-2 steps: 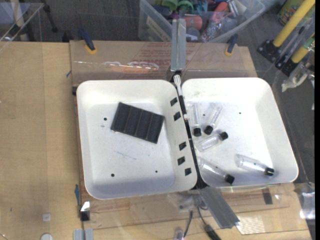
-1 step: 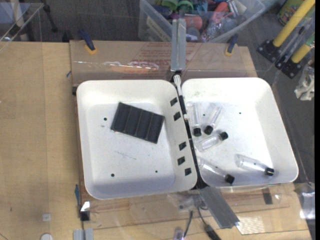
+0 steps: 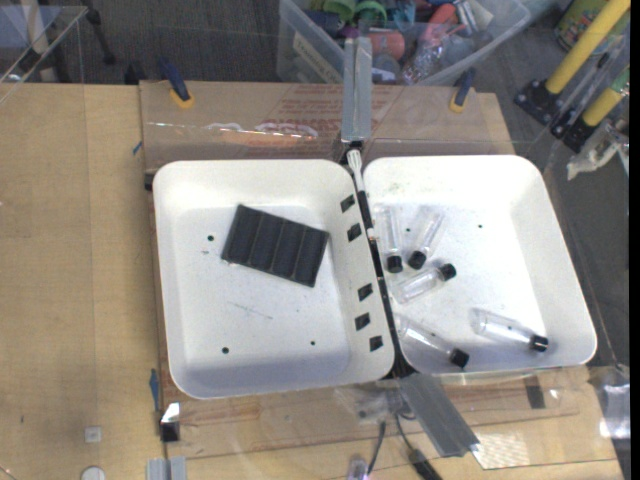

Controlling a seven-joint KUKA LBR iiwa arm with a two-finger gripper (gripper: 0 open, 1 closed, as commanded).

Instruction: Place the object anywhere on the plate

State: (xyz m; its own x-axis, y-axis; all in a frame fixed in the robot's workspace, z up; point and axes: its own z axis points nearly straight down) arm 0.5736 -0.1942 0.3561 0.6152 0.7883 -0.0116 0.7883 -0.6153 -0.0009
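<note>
Jaws: you cannot tell their width from this view, so count nothing as held.

Step in hand, as I judge it: the pick has not begun. The plate [image 3: 275,245] carries nothing, and every candidate object lies in the other bin.

Where the things are:
- Right bin [image 3: 560,258]: five small clear vials with black caps, all lying on their sides.
- Two vials [image 3: 388,233] [image 3: 426,230] lie close together near the divider, caps toward you.
- A third vial [image 3: 422,283] sits just below that pair, its cap up and to the right.
- A fourth vial [image 3: 430,342] lies near the bin's front corner by the divider.
- The fifth vial [image 3: 500,326] lies apart from the rest, toward the front right, with bare floor all round it.
- Left bin [image 3: 180,368]: the plate is a dark, flat, ribbed rectangle, slightly skewed, lying in the middle of the floor.

Next move calls for:
- Pick one vial. The lone one at front right looks the easiest for you, with no neighbours to nudge.
- Close across its body, not along it.
- Lift it over the divider [image 3: 365,268] between the bins and set it down on the dark slab.

How the object looks: clear, slim and round, with a faint outline against the white floor. Expect it to roll or slip if pinched off-centre, and to roll along the plate's ribs once released.
</note>
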